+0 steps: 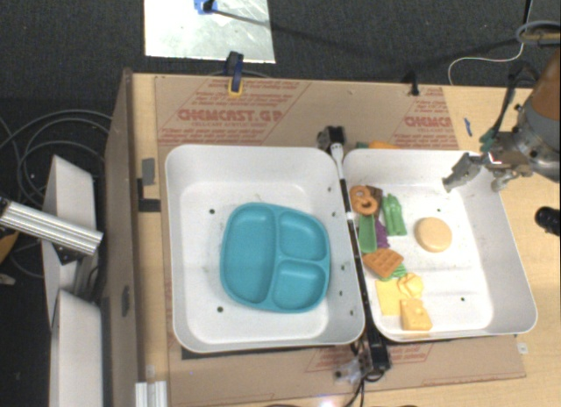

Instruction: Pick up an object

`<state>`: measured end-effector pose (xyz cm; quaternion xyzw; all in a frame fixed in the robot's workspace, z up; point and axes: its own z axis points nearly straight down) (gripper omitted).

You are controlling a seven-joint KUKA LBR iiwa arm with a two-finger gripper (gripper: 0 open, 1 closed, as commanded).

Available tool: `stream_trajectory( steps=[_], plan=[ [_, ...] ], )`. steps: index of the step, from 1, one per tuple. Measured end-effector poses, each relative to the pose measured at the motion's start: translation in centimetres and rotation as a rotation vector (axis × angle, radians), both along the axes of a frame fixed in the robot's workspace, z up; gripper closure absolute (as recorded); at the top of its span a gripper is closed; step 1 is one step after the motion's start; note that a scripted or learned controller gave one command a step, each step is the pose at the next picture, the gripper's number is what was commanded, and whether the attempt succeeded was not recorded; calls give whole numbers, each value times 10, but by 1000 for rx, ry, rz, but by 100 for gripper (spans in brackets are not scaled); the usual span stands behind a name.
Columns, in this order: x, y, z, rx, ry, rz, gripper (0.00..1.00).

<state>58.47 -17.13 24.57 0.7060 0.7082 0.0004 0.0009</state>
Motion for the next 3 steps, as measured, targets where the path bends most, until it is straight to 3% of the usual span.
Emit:
stream_trajectory(
  steps=[1, 2, 3],
  plan=[
    [-57, 73, -86, 6, 11, 5, 0],
    [48, 73, -160, 2, -8, 5, 0],
    [0, 87, -160, -1, -1, -3, 0]
  ],
)
